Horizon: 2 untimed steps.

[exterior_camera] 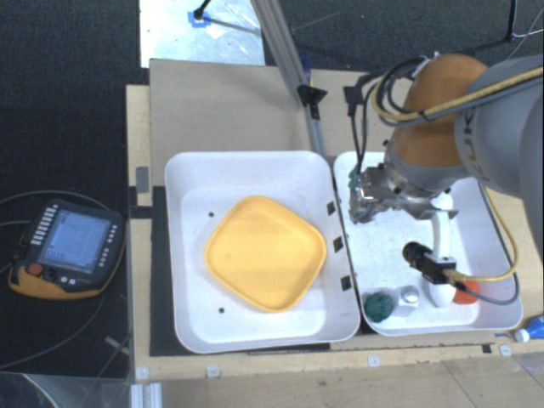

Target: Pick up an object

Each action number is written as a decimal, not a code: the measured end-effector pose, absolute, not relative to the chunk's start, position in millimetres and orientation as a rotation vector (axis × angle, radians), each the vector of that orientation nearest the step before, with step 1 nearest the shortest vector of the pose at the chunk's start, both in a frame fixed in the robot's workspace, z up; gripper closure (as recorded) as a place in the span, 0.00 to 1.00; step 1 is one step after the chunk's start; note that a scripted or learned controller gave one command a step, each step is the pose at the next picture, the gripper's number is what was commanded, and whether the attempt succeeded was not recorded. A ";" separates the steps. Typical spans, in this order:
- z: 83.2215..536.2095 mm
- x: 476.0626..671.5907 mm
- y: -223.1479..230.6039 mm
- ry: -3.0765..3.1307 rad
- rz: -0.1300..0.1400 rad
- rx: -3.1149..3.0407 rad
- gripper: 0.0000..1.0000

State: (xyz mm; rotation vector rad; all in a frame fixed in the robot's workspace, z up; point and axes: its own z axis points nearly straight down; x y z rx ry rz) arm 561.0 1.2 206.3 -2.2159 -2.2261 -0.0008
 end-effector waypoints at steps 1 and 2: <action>216.5 538.2 42.9 -2.225 -0.002 -2.218 1.00; 214.9 518.1 90.2 -2.226 -0.001 -2.216 1.00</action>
